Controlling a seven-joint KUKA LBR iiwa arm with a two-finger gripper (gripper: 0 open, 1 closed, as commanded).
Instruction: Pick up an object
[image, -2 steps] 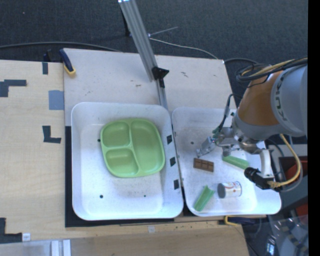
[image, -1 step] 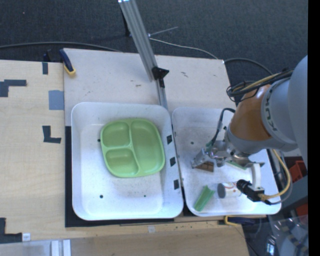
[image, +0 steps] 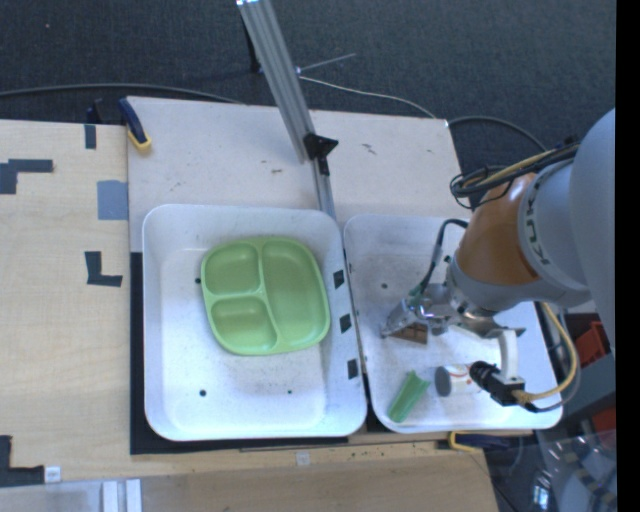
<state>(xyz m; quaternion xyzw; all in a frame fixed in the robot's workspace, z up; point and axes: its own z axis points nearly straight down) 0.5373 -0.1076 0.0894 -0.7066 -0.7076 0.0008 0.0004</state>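
My gripper (image: 408, 322) is down in the right bin (image: 385, 250), just left of the orange wrist band. Its fingers sit around a small brown object (image: 408, 336) on the bin floor; how tightly they close on it is too small to read. A green oblong object (image: 407, 396) lies near the bin's front edge. To its right lies a small grey and white piece with a red mark (image: 447, 379).
A green divided plate (image: 266, 295) rests in the left bin (image: 170, 380). A grey metal pole (image: 290, 90) slants down to the divider between the bins. The arm's grey body (image: 560, 230) overhangs the right bin's right side. A black cable fitting (image: 492, 380) hangs by the front right corner.
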